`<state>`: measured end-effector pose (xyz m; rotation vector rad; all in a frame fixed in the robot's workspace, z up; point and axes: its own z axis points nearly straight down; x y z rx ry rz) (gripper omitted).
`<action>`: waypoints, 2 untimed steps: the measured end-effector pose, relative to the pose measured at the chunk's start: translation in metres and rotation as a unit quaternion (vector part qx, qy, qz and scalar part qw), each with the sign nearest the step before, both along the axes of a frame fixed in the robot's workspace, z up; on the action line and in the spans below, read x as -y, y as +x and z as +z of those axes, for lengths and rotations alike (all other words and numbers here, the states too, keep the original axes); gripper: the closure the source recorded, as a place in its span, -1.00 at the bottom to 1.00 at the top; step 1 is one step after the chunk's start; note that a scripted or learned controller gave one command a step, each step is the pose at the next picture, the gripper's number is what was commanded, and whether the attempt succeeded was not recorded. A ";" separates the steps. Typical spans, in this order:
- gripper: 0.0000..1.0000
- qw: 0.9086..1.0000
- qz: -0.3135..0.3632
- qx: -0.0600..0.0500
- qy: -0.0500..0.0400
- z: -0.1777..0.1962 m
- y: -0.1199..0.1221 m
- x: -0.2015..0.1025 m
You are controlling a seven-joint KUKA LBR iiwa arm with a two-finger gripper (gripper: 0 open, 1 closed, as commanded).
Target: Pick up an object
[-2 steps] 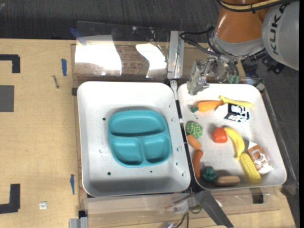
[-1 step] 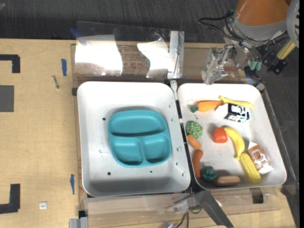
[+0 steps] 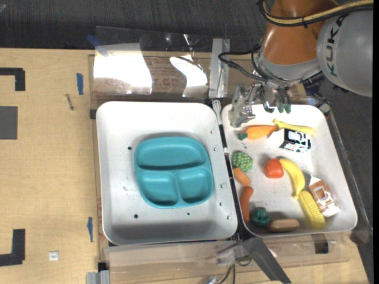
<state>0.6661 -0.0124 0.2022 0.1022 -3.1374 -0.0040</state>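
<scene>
The gripper hovers at the right bin's far-left corner; its grip state cannot be told (cluttered view). The orange carrot, probably targeted, lies just beside it.

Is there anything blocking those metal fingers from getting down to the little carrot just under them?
Nothing visible does. The gripper hangs at the far left corner of the right bin, and the carrot lies just below it with bare bin floor between them. The yellow piece sits beside the carrot's right end, not over it.
</scene>
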 end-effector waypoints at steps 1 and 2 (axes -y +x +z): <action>1.00 0.999 -0.032 0.009 -0.001 0.076 -0.002 0.005; 1.00 0.998 0.058 0.001 -0.001 0.005 -0.003 0.068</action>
